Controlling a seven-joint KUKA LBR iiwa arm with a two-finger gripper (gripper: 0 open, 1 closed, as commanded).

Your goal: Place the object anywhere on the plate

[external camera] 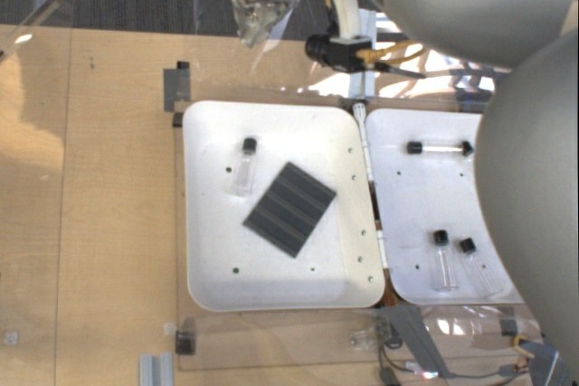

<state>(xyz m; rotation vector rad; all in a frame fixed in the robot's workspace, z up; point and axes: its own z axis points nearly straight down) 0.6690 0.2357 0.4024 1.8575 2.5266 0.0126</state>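
Observation:
A dark grey ribbed plate (290,208) lies flat and turned at an angle in the middle of the left bin (208,280). A clear vial with a black cap (246,165) lies on the bin floor just up and left of the plate, apart from it. My gripper (261,21) hangs high at the top of the view, beyond the far edge of the left bin. It is open, with nothing between its fingers. It is far from both the vial and the plate.
The right bin (398,221) holds three more clear vials with black caps: one (439,147) near its far side and two (443,259) (472,256) near its front. The large grey arm (534,158) covers the right side. Cables (362,54) hang behind the bins.

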